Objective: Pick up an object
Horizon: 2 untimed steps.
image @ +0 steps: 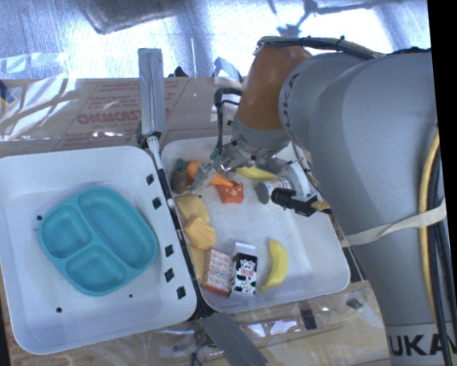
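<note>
My gripper (211,170) reaches down into the back left part of the right bin (319,246), under the orange wrist band. It hangs just above a small red-orange block (230,191) and next to a dark round piece (180,180) and a small orange piece (193,169). A yellow banana-like piece (255,172) lies partly under the wrist. Nearer the front lie a banana (276,264), a cow-print milk carton (245,274) and a small reddish box (218,272). Yellow ridged chips (197,224) rest along the bin's left wall. I see nothing held.
The left bin (21,198) holds a blue divided plate (97,239). A grey divider bar (151,93) rises between the bins at the back. The arm's bulky grey body (371,164) covers the right bin's right side. Cardboard lies behind the bins.
</note>
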Motion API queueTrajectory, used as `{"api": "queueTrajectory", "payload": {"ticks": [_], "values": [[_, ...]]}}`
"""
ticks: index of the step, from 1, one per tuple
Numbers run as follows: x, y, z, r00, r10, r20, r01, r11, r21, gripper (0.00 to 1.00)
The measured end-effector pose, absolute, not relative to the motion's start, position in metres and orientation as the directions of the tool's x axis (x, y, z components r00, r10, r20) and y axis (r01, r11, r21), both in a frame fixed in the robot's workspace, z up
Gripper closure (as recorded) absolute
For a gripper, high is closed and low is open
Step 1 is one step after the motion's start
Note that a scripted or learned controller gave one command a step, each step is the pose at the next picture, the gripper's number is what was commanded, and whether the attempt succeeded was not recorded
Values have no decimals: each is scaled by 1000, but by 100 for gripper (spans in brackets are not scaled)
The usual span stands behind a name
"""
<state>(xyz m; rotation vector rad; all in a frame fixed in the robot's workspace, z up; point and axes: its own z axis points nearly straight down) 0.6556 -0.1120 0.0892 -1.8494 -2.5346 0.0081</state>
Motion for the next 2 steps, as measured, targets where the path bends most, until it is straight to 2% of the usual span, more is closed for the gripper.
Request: {"api": "queueTrajectory", "payload": {"ticks": [1,2], "values": [[656,-111,98,-310,951,2,951,310,-9,100],[658,-119,193,-315,949,-4,949,315,7,100]]}}
